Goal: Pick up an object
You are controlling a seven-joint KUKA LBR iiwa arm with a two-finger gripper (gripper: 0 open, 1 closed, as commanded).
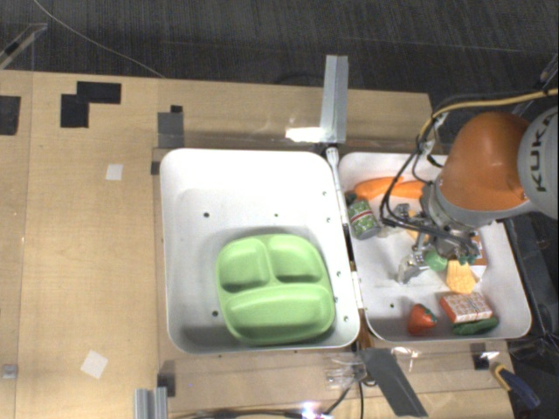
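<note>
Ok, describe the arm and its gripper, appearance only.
The arm is grey, with a rounded orange band above the wrist. Black cables, plus a yellowish one, loop along its upper side and down toward the wrist. Below sits a small metallic grey gripper with dark fittings.

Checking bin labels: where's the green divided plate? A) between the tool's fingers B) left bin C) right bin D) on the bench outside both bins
B: the green divided plate lies flat on the floor of the left bin, toward its near edge, while the tool hangs over the right bin among the small items there.
</note>
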